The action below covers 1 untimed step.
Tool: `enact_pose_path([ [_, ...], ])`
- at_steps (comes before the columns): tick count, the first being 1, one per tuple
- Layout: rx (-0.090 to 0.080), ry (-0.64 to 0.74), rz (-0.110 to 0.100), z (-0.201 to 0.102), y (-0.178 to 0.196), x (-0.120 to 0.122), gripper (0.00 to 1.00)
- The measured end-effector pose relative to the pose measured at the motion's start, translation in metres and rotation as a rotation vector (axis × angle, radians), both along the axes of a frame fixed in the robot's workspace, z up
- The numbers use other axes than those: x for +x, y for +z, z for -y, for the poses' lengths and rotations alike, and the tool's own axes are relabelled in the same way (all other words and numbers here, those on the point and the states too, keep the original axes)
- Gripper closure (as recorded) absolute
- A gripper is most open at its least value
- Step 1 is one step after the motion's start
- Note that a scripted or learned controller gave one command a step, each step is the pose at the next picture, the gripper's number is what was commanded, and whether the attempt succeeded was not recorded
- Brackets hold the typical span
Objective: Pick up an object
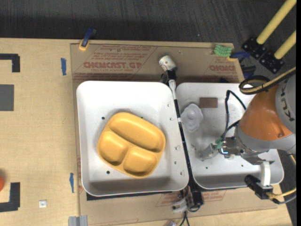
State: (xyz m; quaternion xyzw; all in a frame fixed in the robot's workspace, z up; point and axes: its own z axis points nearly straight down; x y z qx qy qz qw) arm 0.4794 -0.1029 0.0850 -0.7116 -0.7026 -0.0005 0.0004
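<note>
My end effector [207, 150] low in right bin [235, 177], grip state unclear; yellow tray [131, 144] fills left bin [94, 98].

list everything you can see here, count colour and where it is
divided tray: 1, yellow, three compartments, in the left bin
clear plastic object: 1, transparent, upper left part of the right bin
small brown rectangle: 1, brown, top of the right bin
bins: 2, white, side by side on the cardboard sheet
cardboard sheet: 1, tan with red print, under the bins
clamps: 1 blue and yellow at the sheet's top left corner, 1 green at its top right corner
yellow bars: 2, top right corner of the view
arm: 1, grey with orange band, over the right bin
gripper: 1, low in the right bin, below the clear plastic object
</note>
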Motion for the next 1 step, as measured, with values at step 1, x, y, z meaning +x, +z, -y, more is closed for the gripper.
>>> enact_pose_path([
  [1,0.009,-0.064,-0.002,0.0827,-0.0002,0.0209,0.00],
])
